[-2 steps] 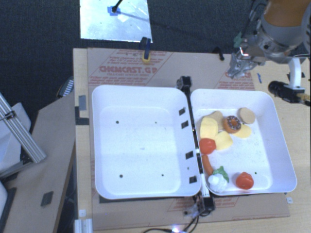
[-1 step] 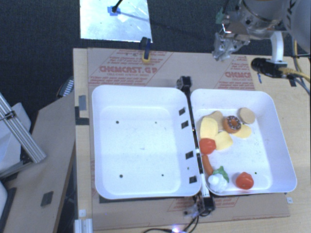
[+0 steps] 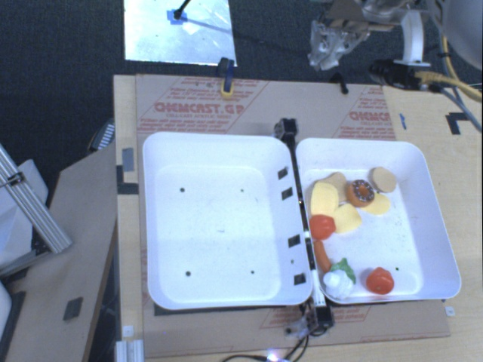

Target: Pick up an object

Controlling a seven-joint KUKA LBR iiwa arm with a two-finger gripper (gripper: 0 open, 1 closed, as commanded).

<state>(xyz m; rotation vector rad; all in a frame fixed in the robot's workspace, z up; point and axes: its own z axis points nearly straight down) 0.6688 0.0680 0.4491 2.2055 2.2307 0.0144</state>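
— Above the far edge of the tabletop, what is the arm doing?

— The gripper is hanging high over the brown board, behind the right bin and well apart from everything in it. Its fingers are pointing down; whether they are open or closed cannot be told from this angle, and nothing is showing between them.

— And where are the objects lying?

— All of them are sitting in the right bin, crowded toward its left half. A yellow block is lying beside a chocolate doughnut, with a tan round piece just behind the doughnut and a pale yellow piece in front. A red tomato is touching the yellow block's near end. An orange carrot is lying along the bin's left wall. Nearer the front, a white piece with green leaves is resting just beside a second red tomato.

— The other bin?

— The left bin is sitting beside it, the two joined along a black clipped divider.
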